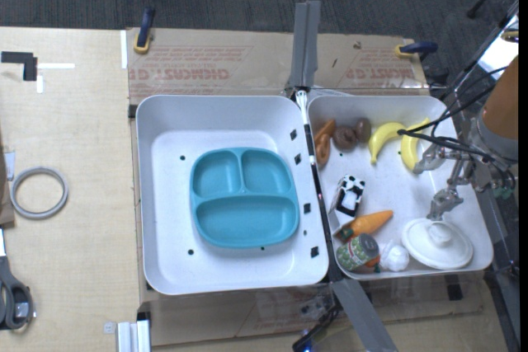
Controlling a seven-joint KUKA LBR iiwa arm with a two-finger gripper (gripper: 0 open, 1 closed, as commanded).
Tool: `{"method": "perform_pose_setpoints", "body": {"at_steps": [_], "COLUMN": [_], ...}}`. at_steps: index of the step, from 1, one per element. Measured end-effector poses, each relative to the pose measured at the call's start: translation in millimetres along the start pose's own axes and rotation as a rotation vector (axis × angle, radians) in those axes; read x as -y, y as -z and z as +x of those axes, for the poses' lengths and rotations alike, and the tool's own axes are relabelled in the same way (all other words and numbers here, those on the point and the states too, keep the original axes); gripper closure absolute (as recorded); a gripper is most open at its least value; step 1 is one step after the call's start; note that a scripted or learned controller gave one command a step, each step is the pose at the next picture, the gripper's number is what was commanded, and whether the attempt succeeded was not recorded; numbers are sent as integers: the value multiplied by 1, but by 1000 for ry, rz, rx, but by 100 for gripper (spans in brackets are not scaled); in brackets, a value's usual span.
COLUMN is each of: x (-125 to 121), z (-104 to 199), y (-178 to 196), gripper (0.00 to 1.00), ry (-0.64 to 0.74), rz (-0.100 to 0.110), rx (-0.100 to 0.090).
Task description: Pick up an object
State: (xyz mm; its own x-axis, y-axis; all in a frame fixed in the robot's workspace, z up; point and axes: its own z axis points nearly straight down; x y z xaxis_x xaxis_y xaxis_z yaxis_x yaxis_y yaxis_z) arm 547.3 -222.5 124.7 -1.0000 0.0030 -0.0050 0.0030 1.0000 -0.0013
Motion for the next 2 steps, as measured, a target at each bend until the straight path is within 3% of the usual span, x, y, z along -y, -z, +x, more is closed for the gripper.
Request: {"method": "perform_pose_setpoints", "body": {"at_steps": [1, 2], "x": [-43, -86], "z": [-38, -91], "y": [-32, -31], "gripper": [0, 0], "ry": [-10, -28], "rz": [-2, -1], "rx": [0, 1]}}
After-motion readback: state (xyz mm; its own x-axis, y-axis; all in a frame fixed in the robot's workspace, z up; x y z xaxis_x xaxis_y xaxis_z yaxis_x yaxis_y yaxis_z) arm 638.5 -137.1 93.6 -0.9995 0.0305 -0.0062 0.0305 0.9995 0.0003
